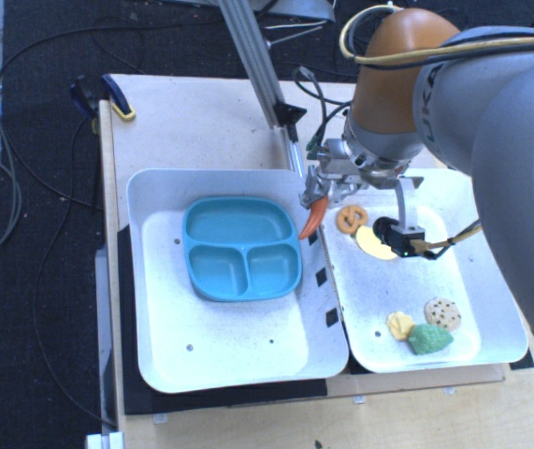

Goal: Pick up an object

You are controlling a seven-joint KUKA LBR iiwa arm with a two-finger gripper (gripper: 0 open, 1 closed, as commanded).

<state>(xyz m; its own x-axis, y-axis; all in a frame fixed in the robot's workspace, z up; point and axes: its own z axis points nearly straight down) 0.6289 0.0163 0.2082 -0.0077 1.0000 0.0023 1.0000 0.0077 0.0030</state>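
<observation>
The grey arm with its orange band (pixel 399 59) reaches in from the right and ends over the seam between the two shallow white bins, where its two-finger gripper (pixel 318 197) hangs just above the inner rims. A slender orange carrot-shaped toy (pixel 313 219) hangs tilted from the gripper, its upper end caught between the closed fingers and its lower tip pointing down toward the divider, beside the right edge of a blue three-compartment plastic tray (pixel 242 248). That tray lies flat in the left bin (pixel 220 354) and takes up much of its upper half. The right bin (pixel 472 344) carries the loose pieces: a small orange-brown pretzel-shaped toy (pixel 351 218) just right of the carrot, a pale yellow flat piece (pixel 373 242) below it, partly covered by a black fitting (pixel 399 238) with a cable attached, and near the front a round speckled cookie (pixel 442 313), a small yellow lump (pixel 399 325) and a green leafy piece (pixel 429 339) touching one another. A slanted metal rail (pixel 252 45) runs down from the top to the gripper's left side, close to the wrist. A small yellow-and-blue object (pixel 117 99) lies on the bench's far left corner, well apart from the bins.
</observation>
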